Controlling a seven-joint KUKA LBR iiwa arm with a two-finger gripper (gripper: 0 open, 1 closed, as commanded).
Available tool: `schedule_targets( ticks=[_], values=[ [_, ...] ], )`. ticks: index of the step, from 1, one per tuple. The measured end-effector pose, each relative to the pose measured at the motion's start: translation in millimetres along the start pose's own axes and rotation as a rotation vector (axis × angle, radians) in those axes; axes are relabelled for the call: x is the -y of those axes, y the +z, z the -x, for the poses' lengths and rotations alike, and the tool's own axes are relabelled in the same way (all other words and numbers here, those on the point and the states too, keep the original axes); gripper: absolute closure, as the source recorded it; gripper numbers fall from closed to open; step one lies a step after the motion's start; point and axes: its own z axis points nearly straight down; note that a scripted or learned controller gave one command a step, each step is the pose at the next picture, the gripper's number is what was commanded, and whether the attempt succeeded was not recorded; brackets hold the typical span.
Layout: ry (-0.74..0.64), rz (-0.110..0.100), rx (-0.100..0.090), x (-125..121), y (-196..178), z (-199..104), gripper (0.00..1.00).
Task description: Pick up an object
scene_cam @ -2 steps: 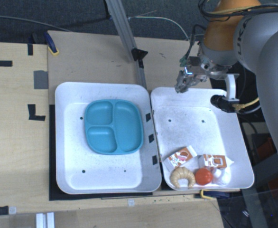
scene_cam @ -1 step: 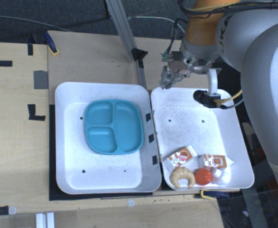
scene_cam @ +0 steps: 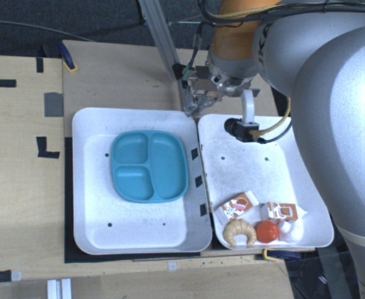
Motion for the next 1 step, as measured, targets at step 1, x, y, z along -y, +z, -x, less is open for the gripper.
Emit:
schedule_targets(
  ticks=[1],
  values=[
    [0.002,0.000,0.001,-10.7,8.0,-49.4,1.00]
  ],
)
